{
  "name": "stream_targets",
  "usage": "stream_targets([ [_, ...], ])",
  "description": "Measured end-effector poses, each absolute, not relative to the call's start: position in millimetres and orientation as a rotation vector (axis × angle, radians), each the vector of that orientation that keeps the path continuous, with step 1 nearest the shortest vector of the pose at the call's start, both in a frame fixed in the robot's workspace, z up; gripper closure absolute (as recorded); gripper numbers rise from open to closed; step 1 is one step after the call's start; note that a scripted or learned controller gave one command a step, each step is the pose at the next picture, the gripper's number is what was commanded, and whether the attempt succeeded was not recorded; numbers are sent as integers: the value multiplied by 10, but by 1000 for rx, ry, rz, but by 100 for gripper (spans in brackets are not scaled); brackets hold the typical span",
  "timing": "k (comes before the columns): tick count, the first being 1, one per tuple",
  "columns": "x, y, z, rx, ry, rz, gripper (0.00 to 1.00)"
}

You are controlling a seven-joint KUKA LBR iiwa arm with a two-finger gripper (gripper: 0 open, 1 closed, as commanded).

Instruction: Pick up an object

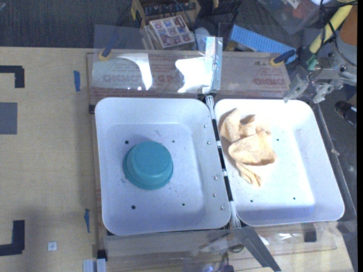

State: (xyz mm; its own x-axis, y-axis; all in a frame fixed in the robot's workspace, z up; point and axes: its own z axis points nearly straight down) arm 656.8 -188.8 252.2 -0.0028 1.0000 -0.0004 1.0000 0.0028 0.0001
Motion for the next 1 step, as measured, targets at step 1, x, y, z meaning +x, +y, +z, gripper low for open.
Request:
stream_targets([
  [1, 6583, -1347, 1177, 2051, 2378, 1, 0],
])
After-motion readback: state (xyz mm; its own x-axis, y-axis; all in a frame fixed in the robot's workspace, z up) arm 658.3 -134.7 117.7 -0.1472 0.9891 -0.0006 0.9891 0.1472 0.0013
